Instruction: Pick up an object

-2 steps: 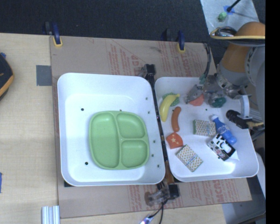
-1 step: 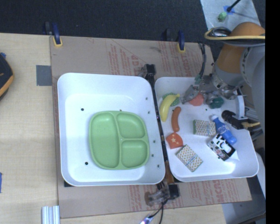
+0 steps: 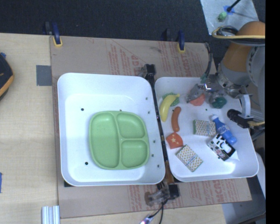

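Currently we see the gripper (image 3: 197,93) low at the right bin's (image 3: 242,171) back edge, fingers clenched on a red object (image 3: 198,100); banana (image 3: 166,105) nearby.

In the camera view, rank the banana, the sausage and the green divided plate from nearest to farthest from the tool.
Tool at right bin's back.
1. Banana, just left of it.
2. Sausage, left and nearer the camera.
3. Green divided plate, in left bin.
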`<state>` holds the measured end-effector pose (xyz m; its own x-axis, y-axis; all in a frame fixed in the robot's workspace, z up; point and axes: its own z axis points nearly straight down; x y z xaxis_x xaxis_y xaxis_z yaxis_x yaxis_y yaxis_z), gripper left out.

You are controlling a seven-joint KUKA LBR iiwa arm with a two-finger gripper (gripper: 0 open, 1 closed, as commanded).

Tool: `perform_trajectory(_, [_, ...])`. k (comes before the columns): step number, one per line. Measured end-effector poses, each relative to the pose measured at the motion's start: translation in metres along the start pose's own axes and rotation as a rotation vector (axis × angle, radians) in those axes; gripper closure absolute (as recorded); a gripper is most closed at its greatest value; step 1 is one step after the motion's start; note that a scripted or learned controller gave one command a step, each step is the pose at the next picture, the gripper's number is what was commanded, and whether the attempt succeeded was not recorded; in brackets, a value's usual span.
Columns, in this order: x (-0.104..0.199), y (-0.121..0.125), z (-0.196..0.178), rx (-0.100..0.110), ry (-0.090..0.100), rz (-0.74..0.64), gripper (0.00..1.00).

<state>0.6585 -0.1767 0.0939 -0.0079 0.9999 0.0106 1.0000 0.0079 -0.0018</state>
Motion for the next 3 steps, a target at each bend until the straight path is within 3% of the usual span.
perform_trajectory(1, [0.013, -0.002, 0.002, 0.002, -0.01, 0.003, 0.0])
perform_trajectory(2, [0.012, -0.002, -0.009, 0.004, -0.01, 0.0, 1.0])
perform_trajectory(3, [0.042, -0.012, -0.061, -0.001, -0.011, 0.003, 1.0])
